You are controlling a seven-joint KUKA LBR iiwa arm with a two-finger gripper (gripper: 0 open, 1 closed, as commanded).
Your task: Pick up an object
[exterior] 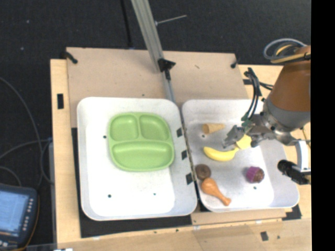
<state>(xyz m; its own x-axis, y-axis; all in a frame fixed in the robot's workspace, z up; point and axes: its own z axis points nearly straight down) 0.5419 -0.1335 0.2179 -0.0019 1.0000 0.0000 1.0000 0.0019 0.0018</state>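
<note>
In the right bin (282,192) lies a yellow banana (220,153), near the middle. My gripper (243,138) is down over the banana's right end, which curves up to meet it. Elsewhere in that bin are a tan cone (212,128) at the back, a brown round piece (202,171), an orange drumstick-shaped piece (214,190) at the front, and a purple piece (255,174) to the right. The arm's grey and orange wrist (290,101) rises behind the gripper.
The left bin (94,192) holds a green divided plate (141,142). A metal pole (149,30) slants up from between the bins at the back. A black fitting (292,170) sits by the right bin's edge.
</note>
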